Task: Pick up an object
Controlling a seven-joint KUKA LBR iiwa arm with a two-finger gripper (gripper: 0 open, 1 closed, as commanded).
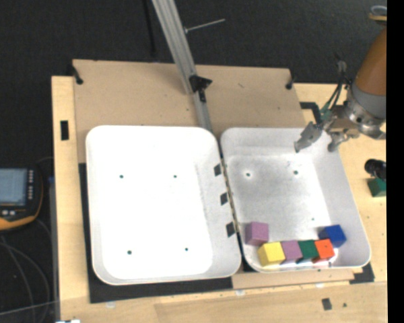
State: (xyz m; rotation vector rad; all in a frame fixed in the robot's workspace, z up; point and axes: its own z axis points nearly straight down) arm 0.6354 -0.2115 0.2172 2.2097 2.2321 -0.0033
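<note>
Bench (269, 79), tan board, carries two shallow white bins side by side. Left bin (155, 136) sits at 9 o'clock of centre. Right bin (269, 140) at 3 o'clock holds every block, all packed at its 6 o'clock edge.

Arm (372, 73) comes in from 2 o'clock, grey with orange band. Gripper (321, 138) hangs over the right bin's 1 o'clock corner, two fingers spread apart, nothing between them.

Blocks, roughly one size: lone purple block (256, 232) stands a little up-bin from the rest. Behind it a row runs along the rim: yellow block (271, 253), second purple block (291, 250), green block (308, 249), orange block (323, 249), each touching its neighbour. Blue block (334, 234) sits just up from the orange one, near the 5 o'clock corner.

Key relation: the cluster lies at about 6 o'clock from the gripper, well apart, across the bare bin floor. Row's long axis runs 9-to-3. Judgement: the lone purple block looks the easiest target, since its sides look free of neighbours; the row blocks leave little finger room between them. No pick made yet.
</note>
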